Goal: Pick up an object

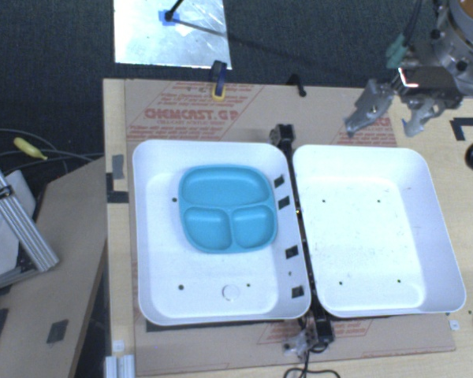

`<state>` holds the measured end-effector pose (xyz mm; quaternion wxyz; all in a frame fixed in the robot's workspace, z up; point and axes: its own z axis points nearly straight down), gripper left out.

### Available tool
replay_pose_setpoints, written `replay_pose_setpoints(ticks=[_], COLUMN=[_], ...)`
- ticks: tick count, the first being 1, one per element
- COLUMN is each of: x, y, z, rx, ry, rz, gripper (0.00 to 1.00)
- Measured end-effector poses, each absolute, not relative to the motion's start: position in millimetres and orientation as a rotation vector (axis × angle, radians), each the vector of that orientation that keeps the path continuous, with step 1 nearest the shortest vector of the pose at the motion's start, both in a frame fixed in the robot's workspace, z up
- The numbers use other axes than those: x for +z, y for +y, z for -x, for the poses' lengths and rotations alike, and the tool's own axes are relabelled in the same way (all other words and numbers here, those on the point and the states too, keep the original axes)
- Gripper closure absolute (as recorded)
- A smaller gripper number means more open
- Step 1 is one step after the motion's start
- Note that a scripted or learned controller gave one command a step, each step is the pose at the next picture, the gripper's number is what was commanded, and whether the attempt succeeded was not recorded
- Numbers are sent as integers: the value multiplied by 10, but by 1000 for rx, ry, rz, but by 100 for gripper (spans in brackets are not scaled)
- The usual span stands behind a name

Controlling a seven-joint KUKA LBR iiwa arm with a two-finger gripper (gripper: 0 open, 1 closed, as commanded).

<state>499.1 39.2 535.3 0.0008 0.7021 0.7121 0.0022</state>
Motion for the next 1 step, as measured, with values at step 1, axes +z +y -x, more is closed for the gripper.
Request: replay_pose_setpoints(ticks=[1], x=[4918], y=[-689], z=[-5435], rx=[-2], ry=[2212], rz=[-2227], gripper=[0])
